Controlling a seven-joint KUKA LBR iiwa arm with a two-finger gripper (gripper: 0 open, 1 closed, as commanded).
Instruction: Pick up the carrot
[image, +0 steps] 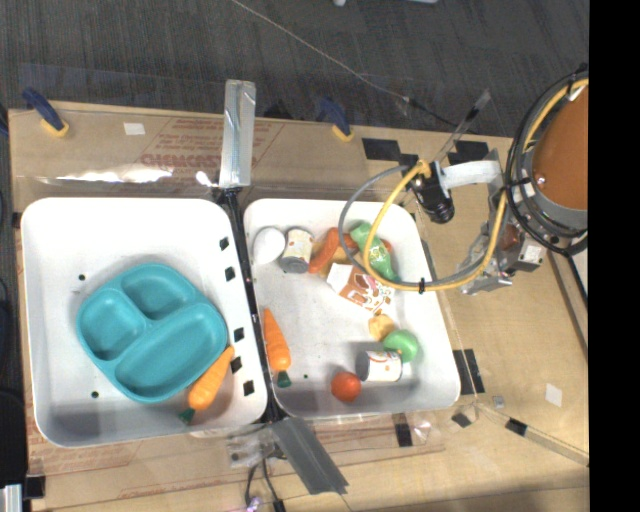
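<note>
the gripper (490, 272) hangs outside the right bin (447, 345), likely parked clear, spread or closed i cannot tell, well apart from the nearer carrot (275, 340) lying along that bin's left wall and a second carrot (211, 378) propped against the teal plate (150, 330) in the left bin (60, 250).

We see a teal plate (150, 330), an orange carrot (210, 381) with a green tip and a red tomato (346, 386). The left bin (50, 290) and the right bin (312, 325) are white, the counter (520, 365) brown.
</note>
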